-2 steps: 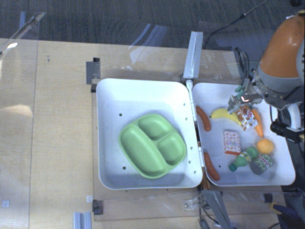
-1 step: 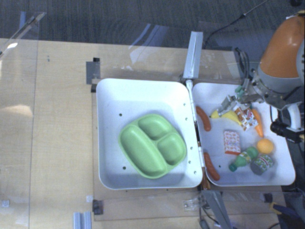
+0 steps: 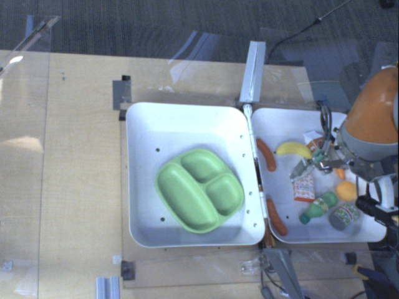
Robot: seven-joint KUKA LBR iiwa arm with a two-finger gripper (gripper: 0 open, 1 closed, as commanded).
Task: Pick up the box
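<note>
Tool (image 3: 310,165) just above box (image 3: 303,187)

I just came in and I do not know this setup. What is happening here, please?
A grey robot arm with an orange band reaches in over the right bin, which holds toy food: a banana, two sausages, a green bottle, an orange, a can and a small box. Its gripper hovers just above the box, not yet holding it. The left bin holds a green divided plate.
</note>
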